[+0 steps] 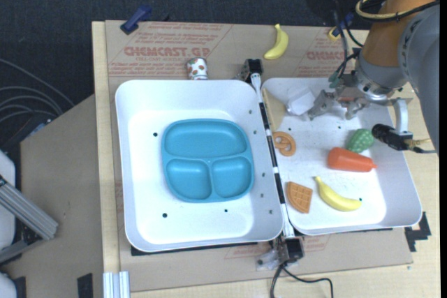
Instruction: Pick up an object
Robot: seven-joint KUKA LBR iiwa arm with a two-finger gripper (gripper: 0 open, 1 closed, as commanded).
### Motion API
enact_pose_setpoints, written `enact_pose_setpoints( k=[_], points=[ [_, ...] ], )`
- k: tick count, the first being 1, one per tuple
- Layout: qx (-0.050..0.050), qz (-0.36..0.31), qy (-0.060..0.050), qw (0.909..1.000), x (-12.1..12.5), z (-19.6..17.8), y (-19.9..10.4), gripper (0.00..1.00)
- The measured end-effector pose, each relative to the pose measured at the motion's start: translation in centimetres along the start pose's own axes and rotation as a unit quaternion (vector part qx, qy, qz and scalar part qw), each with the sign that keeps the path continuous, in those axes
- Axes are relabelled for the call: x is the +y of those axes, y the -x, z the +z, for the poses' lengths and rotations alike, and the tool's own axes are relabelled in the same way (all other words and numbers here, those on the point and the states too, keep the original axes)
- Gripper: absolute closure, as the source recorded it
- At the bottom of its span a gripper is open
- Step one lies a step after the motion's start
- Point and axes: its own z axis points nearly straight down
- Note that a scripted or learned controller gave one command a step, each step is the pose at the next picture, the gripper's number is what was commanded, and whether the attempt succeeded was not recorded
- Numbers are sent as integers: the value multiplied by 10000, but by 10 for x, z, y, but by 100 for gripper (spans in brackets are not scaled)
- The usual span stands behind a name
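Dark carpet surrounds the desk (209, 45), a brown board printed with red lettering that carries two shallow white bins side by side. Filling the left bin (140, 220) is a smooth blue divided plate (207, 158), set flat at its middle. Loose toy food is scattered in the right bin (398, 209) for picking: a pretzel (283, 143), a waffle (299, 197), a glossy yellow banana (337, 196), an orange carrot (350, 160) and a knobbly green piece (361, 140) touching the carrot. The arm's jaws (337, 102) hang low over the bin's far end, near something pale; whether they are apart or together I cannot tell. A second banana (276, 44) lies outside on the board.
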Motion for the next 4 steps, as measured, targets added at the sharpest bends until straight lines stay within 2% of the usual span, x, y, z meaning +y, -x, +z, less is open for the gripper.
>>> enact_pose_setpoints(
  k=[1,2,3,4],
  points=[
    [-8,-3,13,10000,0,-10,0,100],
    [-8,-3,10,10000,0,-10,0,0],
    [-30,32,134,9999,5,6,9,0],
    [-21,12,183,9998,8,-6,5,100]
  ],
)
